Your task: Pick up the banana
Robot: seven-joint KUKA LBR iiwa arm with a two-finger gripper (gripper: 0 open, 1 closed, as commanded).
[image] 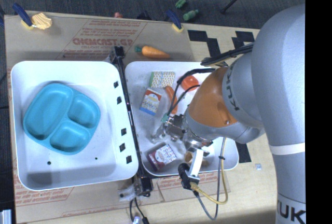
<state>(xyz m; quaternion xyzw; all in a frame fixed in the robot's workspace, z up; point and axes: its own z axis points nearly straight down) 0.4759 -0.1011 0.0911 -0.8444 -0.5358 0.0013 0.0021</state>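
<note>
While the arm (259, 93) hangs low over the right bin (136, 73), gripper (167, 128) state can't be told; no banana visible.

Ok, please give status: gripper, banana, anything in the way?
Gripper low in right bin, fingers unclear. Banana not made out; the arm covers much of that bin. Small packets crowd beside gripper. Blue tray in left bin.

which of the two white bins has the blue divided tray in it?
The left bin: it holds the blue divided tray. The right bin holds small packets under the arm.
</note>
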